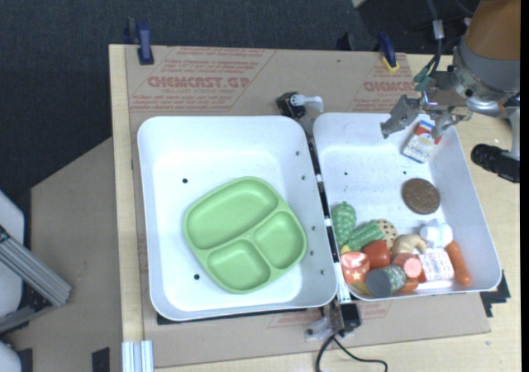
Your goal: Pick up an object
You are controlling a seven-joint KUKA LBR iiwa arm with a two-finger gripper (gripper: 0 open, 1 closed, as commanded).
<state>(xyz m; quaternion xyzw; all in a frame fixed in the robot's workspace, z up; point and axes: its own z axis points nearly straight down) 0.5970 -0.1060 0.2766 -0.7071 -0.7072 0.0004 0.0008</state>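
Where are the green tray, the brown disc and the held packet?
green tray (245, 234), camera view, middle divider.
brown disc (421, 196), camera view, flat top.
packet (419, 145), camera view, lower half under the gripper (430, 121).

Between my fingers hangs a small white packet (420, 144) with red and blue print, tilted, over the far part of the right bin (475, 197), well apart from the pile of toy food (397, 259) at its near end.

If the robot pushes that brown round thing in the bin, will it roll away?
Probably not. The brown disc looks flat and lies on its face on the right bin floor, so it would likely slide. It seems thin and stiff, so the pincer may struggle to get under it.
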